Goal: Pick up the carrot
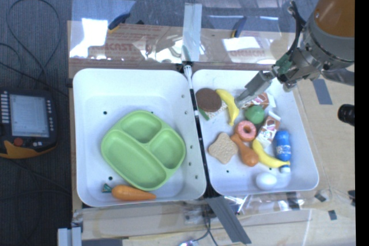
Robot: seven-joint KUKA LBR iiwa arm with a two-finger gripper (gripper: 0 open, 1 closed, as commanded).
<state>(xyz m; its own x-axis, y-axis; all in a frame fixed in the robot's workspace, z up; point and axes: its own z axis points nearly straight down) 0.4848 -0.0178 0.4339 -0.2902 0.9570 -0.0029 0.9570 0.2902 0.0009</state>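
The orange carrot (132, 193) with a small green top lies along the front wall of the left bin (86, 101), just in front of a green divided plate (144, 150). My gripper (252, 90) hangs over the back of the right bin (305, 164), slanting down to the left above a yellow banana (229, 105) and a red-and-white packet (260, 101). It is far to the right of the carrot, and I see nothing held in it.
The right bin is crowded: a brown round cookie (209, 99), green ball (254, 114), pink donut (247, 131), toast slice (222, 148), drumstick (248, 154), second banana (268, 158), blue can (282, 145), white egg (266, 180). A teach pendant (26, 124) lies on the floor at the left.
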